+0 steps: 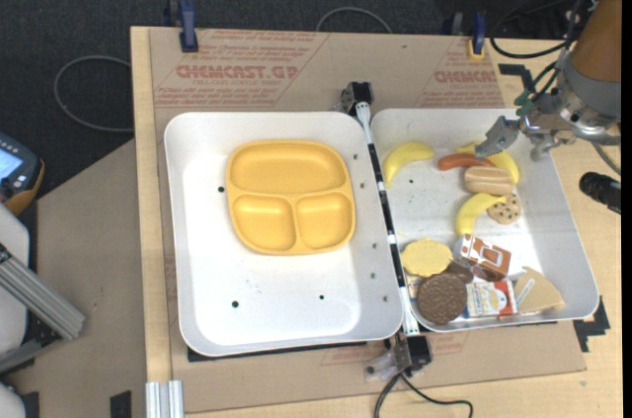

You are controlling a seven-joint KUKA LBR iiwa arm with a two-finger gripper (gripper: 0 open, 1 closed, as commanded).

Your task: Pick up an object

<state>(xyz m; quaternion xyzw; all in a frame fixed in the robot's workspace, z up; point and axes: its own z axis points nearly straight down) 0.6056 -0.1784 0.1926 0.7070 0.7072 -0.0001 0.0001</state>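
Observation:
The right bin holds several toy foods. A yellow banana lies at its back left, with a red sausage and a hot dog bun beside it. A second banana and a chip cookie lie mid-bin. My gripper hangs over the bin's back right, just above the bun, open with nothing between its fingers.
A yellow disc, a dark round cookie, a small carton and a tan wedge crowd the right bin's front. The left bin holds a yellow divided plate. A divider rail separates the bins.

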